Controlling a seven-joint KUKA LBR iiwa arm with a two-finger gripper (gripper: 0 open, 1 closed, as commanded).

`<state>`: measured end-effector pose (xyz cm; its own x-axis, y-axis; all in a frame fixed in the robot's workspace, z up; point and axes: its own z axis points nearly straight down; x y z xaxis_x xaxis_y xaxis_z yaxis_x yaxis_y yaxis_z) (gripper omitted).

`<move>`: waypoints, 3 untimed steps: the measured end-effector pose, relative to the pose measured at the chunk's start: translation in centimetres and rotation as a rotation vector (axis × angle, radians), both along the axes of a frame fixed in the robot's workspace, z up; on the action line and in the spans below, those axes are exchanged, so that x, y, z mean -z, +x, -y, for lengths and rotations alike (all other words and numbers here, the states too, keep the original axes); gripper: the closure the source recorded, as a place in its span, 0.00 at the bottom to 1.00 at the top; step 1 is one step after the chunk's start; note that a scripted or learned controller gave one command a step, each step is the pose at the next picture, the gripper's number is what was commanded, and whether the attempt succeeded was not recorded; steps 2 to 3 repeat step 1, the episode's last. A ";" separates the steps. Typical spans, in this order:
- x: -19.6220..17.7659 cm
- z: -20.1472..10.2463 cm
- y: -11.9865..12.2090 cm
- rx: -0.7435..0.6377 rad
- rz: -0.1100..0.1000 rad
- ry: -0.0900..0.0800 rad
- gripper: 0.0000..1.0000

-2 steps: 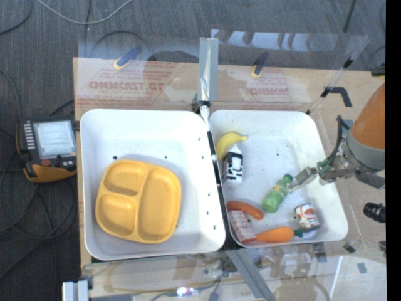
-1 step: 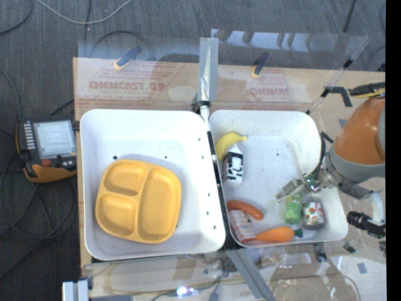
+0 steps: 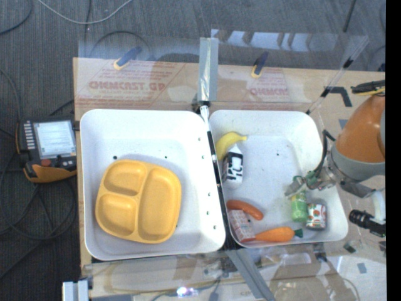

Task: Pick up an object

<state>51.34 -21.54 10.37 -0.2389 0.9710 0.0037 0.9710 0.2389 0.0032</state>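
Carrot (image 3: pixel 274 234), orange with a green top, lies along the front wall of the right bin (image 3: pixel 276 119), with a small red-and-white packet (image 3: pixel 240 225) beside it at the front-left corner and a red sausage-like piece (image 3: pixel 245 209) just behind. Gripper (image 3: pixel 307 184) sits low at the bin's right wall, and whether its fingers are spread or closed cannot be told; a green object (image 3: pixel 299 207) lies just in front of it, touching a small red-and-white carton (image 3: pixel 316 216) whose print is unreadable. Banana (image 3: pixel 228 142) and black-and-white carton (image 3: pixel 234 167) lie by the left wall, yellow divided plate (image 3: pixel 138 200) in the left bin (image 3: pixel 100 130), and mirrored red lettering on the counter (image 3: pixel 182 74) is not legible.
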 end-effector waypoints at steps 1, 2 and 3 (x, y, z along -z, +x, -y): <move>-7.4 -8.8 1.8 0.069 -0.004 -0.004 1.00; -7.4 -8.8 1.8 0.069 -0.004 -0.004 1.00; -7.4 -8.8 1.8 0.069 -0.004 -0.004 1.00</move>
